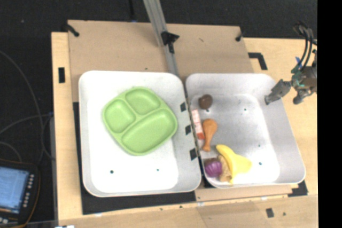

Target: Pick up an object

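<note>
The right bin (267,131) holds several small objects along its left side. A brown round piece (205,101) lies at the top, with a red and white stick (196,123) and an orange drumstick-shaped toy (209,133) below it. A yellow banana (233,160) and a purple ball (213,167) sit in the near left corner. My gripper (287,94) hangs over the bin's far right rim, well away from all of them. It is open, with nothing between its fingers (275,92).
The left bin (96,168) holds a green divided plate (140,120). A grey metal pole (155,13) slants up from between the bins. Bare white floor covers the middle and right of the right bin.
</note>
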Robot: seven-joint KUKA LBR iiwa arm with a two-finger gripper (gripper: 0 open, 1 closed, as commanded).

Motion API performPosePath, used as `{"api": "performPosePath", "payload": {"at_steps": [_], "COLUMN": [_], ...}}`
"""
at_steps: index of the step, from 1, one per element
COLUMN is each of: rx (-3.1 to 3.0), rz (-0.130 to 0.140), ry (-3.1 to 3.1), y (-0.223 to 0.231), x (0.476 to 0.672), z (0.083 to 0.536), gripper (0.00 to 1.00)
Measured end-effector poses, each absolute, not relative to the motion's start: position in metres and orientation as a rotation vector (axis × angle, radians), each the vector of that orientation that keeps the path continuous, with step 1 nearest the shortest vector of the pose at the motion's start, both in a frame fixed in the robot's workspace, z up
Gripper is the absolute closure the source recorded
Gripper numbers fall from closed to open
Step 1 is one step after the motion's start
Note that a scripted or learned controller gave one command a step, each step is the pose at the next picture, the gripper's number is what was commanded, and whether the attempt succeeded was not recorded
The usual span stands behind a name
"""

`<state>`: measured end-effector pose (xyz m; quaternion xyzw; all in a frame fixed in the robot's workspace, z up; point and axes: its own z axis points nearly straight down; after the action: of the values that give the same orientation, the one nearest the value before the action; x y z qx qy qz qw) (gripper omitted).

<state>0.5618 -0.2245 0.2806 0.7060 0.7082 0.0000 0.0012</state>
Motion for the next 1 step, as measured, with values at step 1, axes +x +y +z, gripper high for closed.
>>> {"api": "performPosePath", "payload": {"at_steps": [1], "rx": [2.216], "rz": [-0.001], "ry": [2.223], "y": [-0.2246], "x": [0.5618], "z": [0.2806], "gripper": [0.0]}}
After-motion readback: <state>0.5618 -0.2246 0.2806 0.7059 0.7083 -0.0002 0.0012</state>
